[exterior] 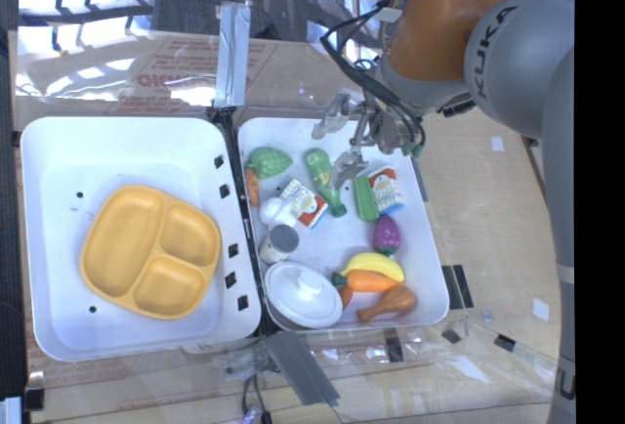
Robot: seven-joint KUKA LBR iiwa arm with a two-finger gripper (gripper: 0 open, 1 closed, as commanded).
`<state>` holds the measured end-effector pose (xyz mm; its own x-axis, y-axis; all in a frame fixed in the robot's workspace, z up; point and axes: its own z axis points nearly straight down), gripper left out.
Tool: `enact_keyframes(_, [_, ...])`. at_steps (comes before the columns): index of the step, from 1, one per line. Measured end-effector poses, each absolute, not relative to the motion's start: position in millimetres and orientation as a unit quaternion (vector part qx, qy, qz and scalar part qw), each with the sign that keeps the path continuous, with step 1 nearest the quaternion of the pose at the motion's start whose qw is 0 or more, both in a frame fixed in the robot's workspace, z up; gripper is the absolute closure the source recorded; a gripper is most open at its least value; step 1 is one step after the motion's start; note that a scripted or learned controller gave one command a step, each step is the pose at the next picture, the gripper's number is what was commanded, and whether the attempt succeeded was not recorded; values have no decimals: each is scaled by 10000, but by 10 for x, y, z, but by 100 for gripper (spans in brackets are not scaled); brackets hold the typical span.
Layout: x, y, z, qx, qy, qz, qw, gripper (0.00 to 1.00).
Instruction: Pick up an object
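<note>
Claw (350, 141): you see its fingers spread apart, nothing between them, over the right bin's (422, 207) far end.
Left bin (39, 217): your yellow divided plate (148, 249).
Right bin: green bottle (323, 176) just below the fingertips; white bowl (303, 295), banana (373, 266), purple fruit (387, 234) nearer you.

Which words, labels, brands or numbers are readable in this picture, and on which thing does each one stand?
"KUKA": on the grey arm, in dark letters near the orange band, partly turned away.
Red print on the cardboard sheet behind the bins: too blurred to read.
Label on the small carton in the right bin: too small to read.
Label on the red and white box beside it: too small to read.
</note>
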<state>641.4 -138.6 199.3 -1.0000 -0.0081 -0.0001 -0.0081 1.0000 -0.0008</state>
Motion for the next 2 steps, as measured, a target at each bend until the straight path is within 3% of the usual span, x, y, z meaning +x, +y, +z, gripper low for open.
enact_keyframes(1, [6173, -1146, 901, 175, 9998, 5, -16, 0])
enact_keyframes(2, [5796, -1682, 965, 361, 9993, -5, -1, 0])
